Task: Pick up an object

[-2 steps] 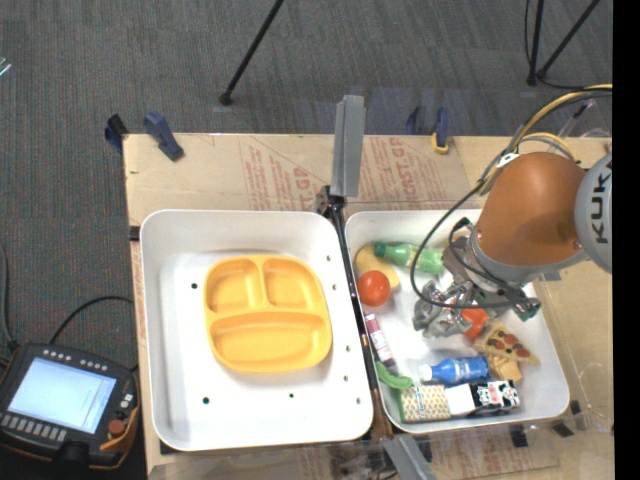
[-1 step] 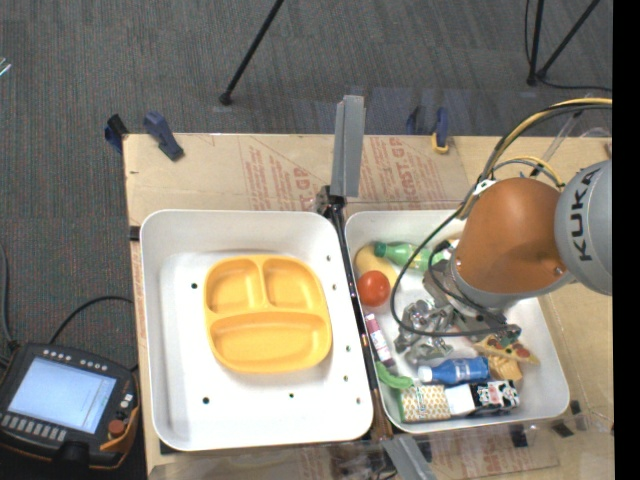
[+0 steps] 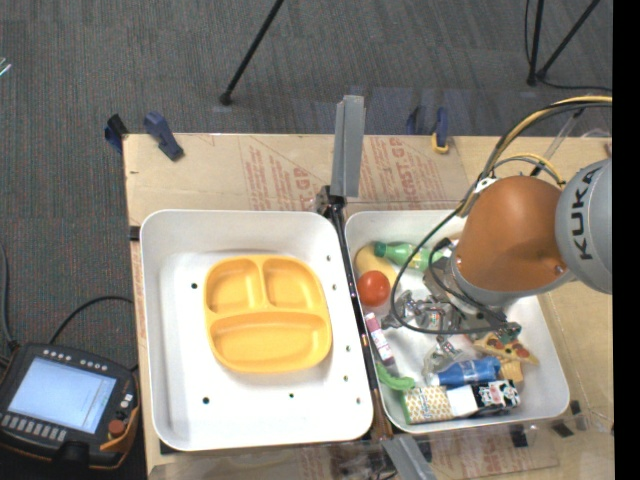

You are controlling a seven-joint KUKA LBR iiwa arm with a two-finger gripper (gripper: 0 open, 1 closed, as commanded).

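You have a crowded right bin (image 3: pixel 548 368) to pick from: a red tomato-like ball (image 3: pixel 373 287) sits near its left wall, with a yellow piece (image 3: pixel 370 259) and a green bottle (image 3: pixel 405 253) just behind it, a blue tube (image 3: pixel 467 373) and small printed packets (image 3: pixel 450 401) lie along the near wall, and a thin pink-and-white stick (image 3: pixel 377 336) runs beside the left wall. The gripper (image 3: pixel 440 315) hangs over the middle of this bin, under the orange band (image 3: pixel 510 233), and you cannot tell how its jaws stand from this angle. Judge the red ball as light, smooth and likely to roll, so close across its widest part; the tube looks light and somewhat soft, best taken across its middle; the flat packets would be hard to get under. Open room is scarce: things near the walls leave little space for a jaw on the wall side. The left bin (image 3: pixel 165 368) holds a yellow divided tray (image 3: pixel 267 313), with bare floor around it
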